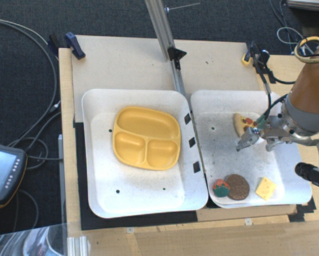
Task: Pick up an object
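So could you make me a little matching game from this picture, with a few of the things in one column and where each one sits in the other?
Things:
1. yellow divided plate
2. brown cookie
3. yellow cheese wedge
4. pizza slice

Places:
A. right bin, near its front right corner
B. right bin, upper part, beside the pincer
C. middle of the left bin
D. right bin, front edge, next to a small red and green toy

Pairs: 1-C, 2-D, 3-A, 4-B
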Robot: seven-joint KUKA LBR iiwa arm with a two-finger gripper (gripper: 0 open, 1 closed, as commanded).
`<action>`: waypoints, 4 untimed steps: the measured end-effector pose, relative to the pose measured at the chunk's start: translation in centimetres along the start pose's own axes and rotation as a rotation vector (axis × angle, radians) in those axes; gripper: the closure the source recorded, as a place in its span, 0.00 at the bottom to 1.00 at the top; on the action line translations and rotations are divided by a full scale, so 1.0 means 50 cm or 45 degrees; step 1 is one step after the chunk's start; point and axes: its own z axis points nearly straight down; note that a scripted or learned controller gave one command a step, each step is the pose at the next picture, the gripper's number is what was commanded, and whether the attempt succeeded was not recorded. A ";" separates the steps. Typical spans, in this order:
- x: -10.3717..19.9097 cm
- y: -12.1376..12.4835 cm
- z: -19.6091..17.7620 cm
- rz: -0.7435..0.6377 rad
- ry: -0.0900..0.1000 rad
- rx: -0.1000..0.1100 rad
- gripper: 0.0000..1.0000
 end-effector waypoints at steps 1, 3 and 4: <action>-0.011 0.016 0.109 0.000 0.001 0.002 0.00; -0.004 0.016 0.206 -0.001 -0.001 -0.009 1.00; -0.005 0.020 0.121 -0.002 -0.004 -0.014 1.00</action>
